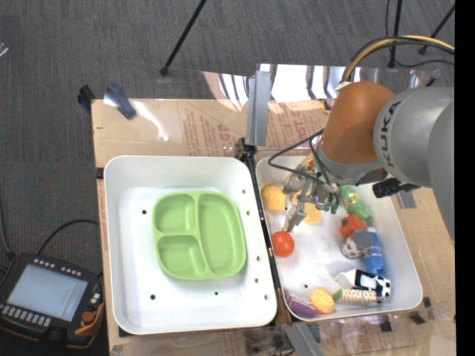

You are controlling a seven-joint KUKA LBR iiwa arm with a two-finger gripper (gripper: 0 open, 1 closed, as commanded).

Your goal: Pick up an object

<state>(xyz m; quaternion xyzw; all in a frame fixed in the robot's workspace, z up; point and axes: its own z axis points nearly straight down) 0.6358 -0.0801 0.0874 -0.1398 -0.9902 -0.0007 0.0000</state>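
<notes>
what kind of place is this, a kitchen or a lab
Most likely a robotics lab: a KUKA arm reaches over two white bins, toy food such as a tomato fills one, and a teach pendant lies nearby.

Two shallow white bins sit side by side on the tabletop: the left bin [119,199] and the right bin [404,254]. The left bin holds one green divided plate [199,235], which has three compartments. The right bin holds a clutter of small toys: one red tomato [283,243], one yellow piece [273,197] near its upper left corner, one blue bottle [374,256], one green piece [349,196], and one corn cob [322,300] along its lower edge. The remaining small items there are too jumbled to count. One handheld control pendant [46,297] lies at lower left of the frame.
</notes>
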